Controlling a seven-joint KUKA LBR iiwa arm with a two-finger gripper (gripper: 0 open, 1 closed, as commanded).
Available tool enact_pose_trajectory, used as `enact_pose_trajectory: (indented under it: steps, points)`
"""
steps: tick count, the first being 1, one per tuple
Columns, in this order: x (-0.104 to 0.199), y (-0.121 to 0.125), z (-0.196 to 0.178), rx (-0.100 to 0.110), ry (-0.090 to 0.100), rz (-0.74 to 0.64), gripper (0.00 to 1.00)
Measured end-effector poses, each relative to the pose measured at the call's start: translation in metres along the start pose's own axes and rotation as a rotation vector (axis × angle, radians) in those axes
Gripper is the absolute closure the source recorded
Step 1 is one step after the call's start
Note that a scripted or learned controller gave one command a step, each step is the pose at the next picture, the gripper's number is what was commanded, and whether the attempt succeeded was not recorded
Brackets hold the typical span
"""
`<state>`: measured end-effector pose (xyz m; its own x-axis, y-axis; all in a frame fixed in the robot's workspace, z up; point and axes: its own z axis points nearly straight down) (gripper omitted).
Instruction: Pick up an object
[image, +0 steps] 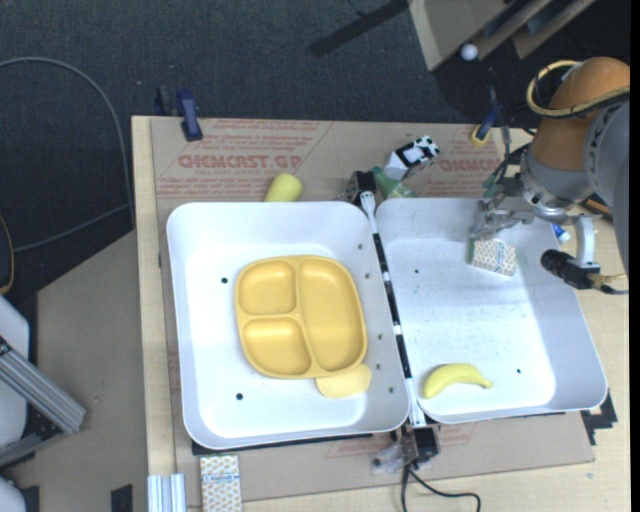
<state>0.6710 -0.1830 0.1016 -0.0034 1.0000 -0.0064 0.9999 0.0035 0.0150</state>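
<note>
- Starting at the left, the left bin (190, 300) bears a yellow divided plate (300, 315) lying flat near its middle, with a small pale yellow piece (343, 383) tucked against the plate's near edge.
- Beyond that bin's far rim, a yellow object (284, 187) rests on the bench board (150, 400).
- Moving right, the right bin (560, 360) has a yellow banana (455, 379) close to its near-left corner, well apart from everything else.
- Toward the far right of that bin lies a small patterned box (494, 257), tilted; it looks like the thing being gone for.
- The gripper (497, 222) hangs just above the box's far edge; whether its fingers are apart or together I cannot tell, and nothing shows the box between them.
- To do this step well, I judge the fingers should straddle the box's narrower sides, centred over it, and descend fully before closing, since a tilted box may slip or skid toward the bin wall.
</note>
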Motion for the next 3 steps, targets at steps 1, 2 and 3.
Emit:
enact_pose_trajectory:
  steps: [1,2,3]
  points:
    - [0.0,0.0,0.0,0.001,0.0,0.0,0.0]
    - [-0.035,-0.024,-0.042,0.012,0.003,0.003,0.0]
    - [0.025,-0.004,-0.013,0.016,0.008,0.002,0.0]
